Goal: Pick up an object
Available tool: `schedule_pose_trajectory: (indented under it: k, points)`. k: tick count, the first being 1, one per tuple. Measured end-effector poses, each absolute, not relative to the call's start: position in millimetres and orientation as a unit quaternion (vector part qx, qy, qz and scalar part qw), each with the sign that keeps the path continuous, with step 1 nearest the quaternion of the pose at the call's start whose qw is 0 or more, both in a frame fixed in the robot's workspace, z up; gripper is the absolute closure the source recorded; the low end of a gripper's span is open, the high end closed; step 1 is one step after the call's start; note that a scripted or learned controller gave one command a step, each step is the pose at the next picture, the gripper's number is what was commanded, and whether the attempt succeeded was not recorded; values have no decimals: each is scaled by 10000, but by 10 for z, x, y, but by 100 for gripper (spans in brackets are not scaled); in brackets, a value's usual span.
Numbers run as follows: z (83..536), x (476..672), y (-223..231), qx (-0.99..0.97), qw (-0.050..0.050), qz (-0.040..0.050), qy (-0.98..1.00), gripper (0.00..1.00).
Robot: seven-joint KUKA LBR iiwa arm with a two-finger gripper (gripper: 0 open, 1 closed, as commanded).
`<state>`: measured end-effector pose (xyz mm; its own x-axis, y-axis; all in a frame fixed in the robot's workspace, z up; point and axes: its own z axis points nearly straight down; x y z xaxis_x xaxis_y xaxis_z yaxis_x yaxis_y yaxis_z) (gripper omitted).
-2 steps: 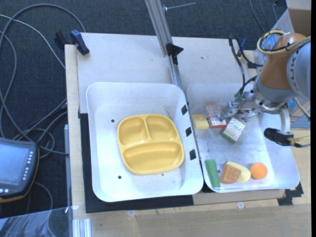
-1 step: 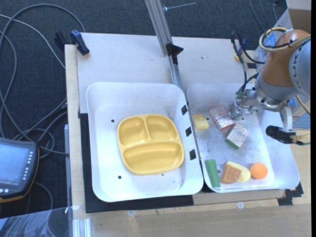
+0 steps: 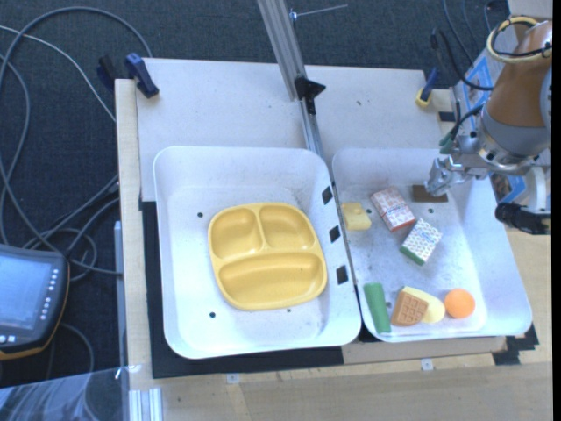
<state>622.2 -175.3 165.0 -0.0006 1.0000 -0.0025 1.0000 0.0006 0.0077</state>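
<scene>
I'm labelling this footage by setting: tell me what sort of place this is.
Most likely a robotics lab bench for pick-up trials. A grey arm with an orange band reaches over two shallow white bins, loose black cables trail across the floor, and a handheld control screen sits nearby.

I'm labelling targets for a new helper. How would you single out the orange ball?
Look in the right bin, along its near edge. The orange ball lies in the corner farthest right, beside a waffle-patterned block. It is the only round, plain orange thing there.
</scene>
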Motion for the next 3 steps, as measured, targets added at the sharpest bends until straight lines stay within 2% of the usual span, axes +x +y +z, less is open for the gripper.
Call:
schedule_pose_trajectory:
  k: [2,3]
  points:
    - [2432,6237,-1737,7065,25,16,7077,100]
    - [2511,6132,-1237,7050,-12,6,7092,100]
